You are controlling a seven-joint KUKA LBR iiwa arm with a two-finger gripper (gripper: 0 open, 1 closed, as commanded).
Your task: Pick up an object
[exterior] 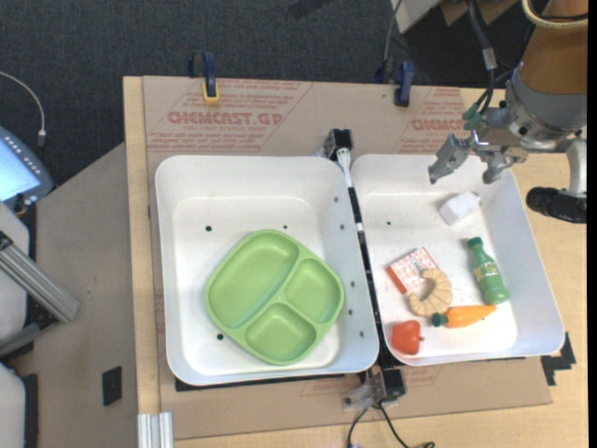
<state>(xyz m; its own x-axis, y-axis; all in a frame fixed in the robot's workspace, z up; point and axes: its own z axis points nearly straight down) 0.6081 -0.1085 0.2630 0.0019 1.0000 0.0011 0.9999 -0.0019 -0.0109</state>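
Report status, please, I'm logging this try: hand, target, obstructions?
Hand open, above right bin's far end. White block just below, ungrasped. Nothing between them.

The robot arm's big round orange band (558, 26) shows at the top right. It looks smooth and a bit shiny, like a fat ring. Under it sits a grey round wrist part (550, 101), shaped like a short can. Below that is a silver metal piece with small bits sticking out, and a tiny green spot shows on its left side. The grey two-finger metal gripper (471, 164) hangs from this piece. One grey finger (446, 162) looks thin and flat, with a bent tip. A thin black cable (478, 35) runs beside the arm. A black rounded part (560, 203) sticks out on the right.
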